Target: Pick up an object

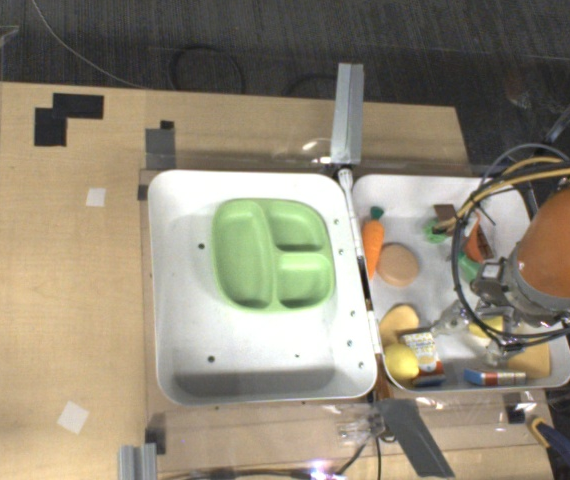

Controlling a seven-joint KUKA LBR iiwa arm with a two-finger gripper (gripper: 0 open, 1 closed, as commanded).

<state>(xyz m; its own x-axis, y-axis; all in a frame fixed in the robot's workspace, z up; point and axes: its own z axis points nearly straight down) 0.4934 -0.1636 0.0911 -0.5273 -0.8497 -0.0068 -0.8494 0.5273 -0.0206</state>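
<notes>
The gripper (485, 330) is low over the right bin (405, 193), hidden under the wrist and cables, so I cannot tell its state. In this bin lie a carrot (373, 245), a tan round piece (398, 264) and a yellow lemon (401, 361). The left bin (180, 268) holds a green divided tray (270, 253).

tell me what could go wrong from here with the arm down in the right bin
1. The right bin is crowded: the carrot, tan round piece, lemon and small box lie close together, so the gripper may nudge neighbours or close on two at once.
2. Loose cables hang over the bin and could snag items.
3. The arm hides the items beneath it, so a miss is hard to spot.
</notes>
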